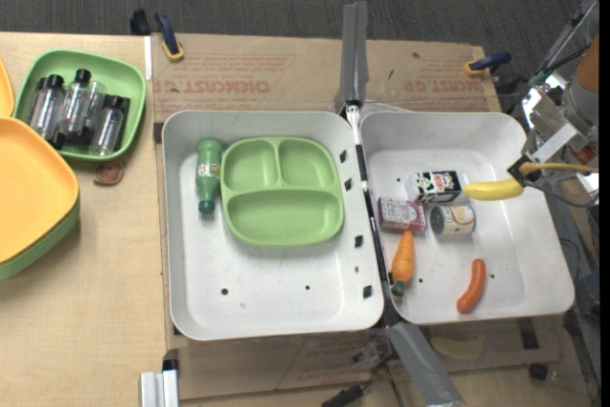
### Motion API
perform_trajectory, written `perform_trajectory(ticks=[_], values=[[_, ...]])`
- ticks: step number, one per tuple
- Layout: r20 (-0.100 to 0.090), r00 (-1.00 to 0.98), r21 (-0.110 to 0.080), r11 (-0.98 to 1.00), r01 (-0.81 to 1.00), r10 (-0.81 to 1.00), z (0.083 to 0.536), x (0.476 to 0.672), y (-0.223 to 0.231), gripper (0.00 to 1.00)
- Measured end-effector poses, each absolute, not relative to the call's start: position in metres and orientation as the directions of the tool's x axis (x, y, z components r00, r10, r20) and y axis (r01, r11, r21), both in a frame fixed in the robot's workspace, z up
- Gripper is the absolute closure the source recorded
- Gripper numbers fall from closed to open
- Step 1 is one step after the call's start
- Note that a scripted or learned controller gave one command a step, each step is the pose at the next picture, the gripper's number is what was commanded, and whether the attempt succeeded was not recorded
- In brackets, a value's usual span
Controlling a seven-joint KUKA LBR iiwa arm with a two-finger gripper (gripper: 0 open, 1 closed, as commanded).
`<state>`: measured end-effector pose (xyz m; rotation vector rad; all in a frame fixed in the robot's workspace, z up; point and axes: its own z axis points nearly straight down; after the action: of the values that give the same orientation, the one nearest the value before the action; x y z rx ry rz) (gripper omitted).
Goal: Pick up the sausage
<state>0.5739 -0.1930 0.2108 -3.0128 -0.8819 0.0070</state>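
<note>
The sausage [471,286] is a short orange-red link lying near the front right corner of the right bin [534,295]. It lies alone, with bare bin floor around it. My gripper [550,133] hangs over the right rim of that bin, well behind the sausage and to its right, and apart from it. Nothing shows in its grasp.
In the right bin lie a carrot [404,257], a can [452,219], a pink box [400,214], a black-and-white carton [437,184] and a banana [493,191]. The left bin [276,300] holds a green divided plate [281,191] and a green bottle [208,174].
</note>
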Motion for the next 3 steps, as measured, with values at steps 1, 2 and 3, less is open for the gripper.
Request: perform_trajectory(ticks=[1,2,3], values=[[-0.005,0.913,-0.002,-0.913,0.409,0.409,0.204,0.611,-0.222,1.0],[-0.003,0.773,-0.005,-0.773,0.635,0.635,0.185,0.579,-0.222,1.0],[-0.003,0.859,-0.002,-0.859,0.512,0.512,0.206,0.587,-0.216,1.0]])
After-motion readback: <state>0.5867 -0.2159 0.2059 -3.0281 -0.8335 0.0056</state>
